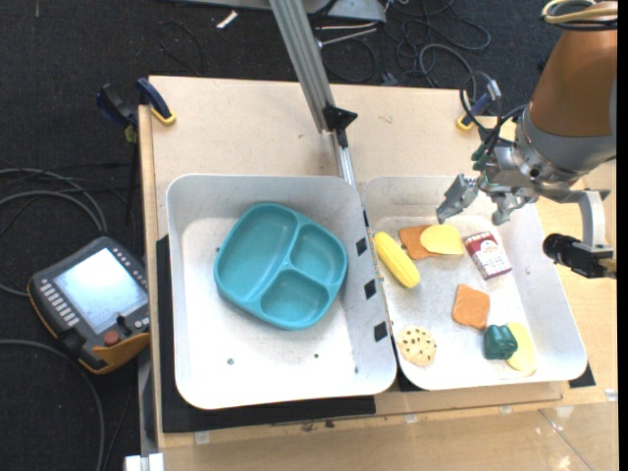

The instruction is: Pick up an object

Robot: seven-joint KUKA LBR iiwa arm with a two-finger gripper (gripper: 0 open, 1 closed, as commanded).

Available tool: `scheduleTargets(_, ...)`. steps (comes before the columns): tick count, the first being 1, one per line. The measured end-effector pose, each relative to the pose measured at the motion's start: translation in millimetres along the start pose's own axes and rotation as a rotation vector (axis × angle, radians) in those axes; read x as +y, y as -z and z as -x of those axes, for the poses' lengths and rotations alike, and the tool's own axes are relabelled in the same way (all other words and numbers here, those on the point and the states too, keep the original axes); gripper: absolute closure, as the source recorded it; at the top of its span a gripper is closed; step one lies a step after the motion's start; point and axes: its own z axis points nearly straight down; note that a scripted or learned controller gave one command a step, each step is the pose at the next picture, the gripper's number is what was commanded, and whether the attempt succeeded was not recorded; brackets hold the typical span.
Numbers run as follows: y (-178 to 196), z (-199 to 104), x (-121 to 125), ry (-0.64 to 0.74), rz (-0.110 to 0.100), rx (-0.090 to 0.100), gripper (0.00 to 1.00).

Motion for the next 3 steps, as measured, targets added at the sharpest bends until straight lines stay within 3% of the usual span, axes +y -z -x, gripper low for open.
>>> scheduleTargets(1, 0.1, 0.0, 0.0, -0.001, 0.000, 0.000, 0.00)
scheduleTargets(3, -127.2, -0.2, -4.4, -0.003, -0.007, 0.001, 0.00)
